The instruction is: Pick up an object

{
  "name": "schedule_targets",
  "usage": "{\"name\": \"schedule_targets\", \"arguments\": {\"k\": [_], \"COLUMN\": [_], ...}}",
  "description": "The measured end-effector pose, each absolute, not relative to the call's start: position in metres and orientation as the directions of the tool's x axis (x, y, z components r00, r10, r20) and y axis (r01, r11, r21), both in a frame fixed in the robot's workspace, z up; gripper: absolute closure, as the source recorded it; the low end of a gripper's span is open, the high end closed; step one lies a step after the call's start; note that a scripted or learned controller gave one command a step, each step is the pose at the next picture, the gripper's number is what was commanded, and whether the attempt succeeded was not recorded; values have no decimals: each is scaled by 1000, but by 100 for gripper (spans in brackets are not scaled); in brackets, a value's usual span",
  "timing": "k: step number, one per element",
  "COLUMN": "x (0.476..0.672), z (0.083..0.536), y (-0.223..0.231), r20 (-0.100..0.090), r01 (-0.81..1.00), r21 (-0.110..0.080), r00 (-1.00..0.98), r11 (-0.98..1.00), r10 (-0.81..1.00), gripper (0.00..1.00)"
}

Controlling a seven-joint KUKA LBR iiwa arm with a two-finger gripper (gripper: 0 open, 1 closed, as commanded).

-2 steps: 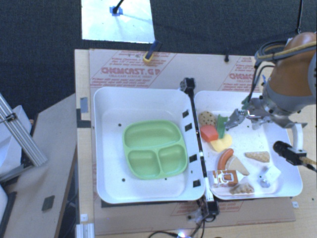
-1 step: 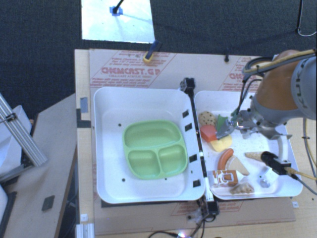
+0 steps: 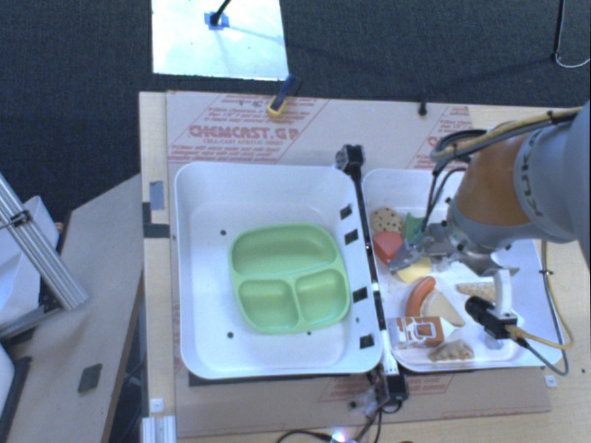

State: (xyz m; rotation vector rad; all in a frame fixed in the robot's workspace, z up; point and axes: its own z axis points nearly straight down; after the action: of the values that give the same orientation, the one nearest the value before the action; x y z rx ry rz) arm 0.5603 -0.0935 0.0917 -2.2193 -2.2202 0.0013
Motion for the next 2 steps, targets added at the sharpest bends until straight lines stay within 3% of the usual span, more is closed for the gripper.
{"name": "schedule_targets", "arguments": {"k": [1,2], "x": [561,562], "z": [84,95], "y": [-93,-93], "r20": [1,1], "r01": [1000,1000], "r21": [0,2], "r00": [0,0], "r11": [0,0], "r10": [1000,1000], "gripper": [0,100]}}
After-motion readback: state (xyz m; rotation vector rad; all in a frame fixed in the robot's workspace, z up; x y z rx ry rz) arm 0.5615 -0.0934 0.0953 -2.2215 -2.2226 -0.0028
